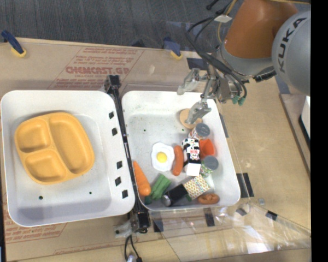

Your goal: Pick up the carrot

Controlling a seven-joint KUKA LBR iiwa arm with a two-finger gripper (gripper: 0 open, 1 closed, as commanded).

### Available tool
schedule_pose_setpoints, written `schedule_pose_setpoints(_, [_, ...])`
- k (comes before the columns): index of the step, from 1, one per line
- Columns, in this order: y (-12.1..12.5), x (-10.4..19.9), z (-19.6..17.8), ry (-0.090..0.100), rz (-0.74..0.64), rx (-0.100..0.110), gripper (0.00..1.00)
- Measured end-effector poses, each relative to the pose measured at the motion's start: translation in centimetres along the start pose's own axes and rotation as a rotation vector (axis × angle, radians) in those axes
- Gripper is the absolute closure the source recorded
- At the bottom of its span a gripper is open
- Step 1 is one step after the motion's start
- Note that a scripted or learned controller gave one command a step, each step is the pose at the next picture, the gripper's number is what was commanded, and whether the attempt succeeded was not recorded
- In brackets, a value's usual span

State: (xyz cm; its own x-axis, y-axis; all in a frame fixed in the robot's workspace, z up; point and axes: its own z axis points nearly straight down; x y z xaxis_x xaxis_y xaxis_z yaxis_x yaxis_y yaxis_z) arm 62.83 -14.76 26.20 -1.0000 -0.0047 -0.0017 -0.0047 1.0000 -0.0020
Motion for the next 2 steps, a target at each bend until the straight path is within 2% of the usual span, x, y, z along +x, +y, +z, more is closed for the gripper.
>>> schedule_pose_setpoints(1, [-5.6,-1.8,17.5,0.005,0.101,-0.002,0.0])
schedule_pose_setpoints(2, [6.0,0.3,17.0,0.001,-0.088,-0.009,0.0])
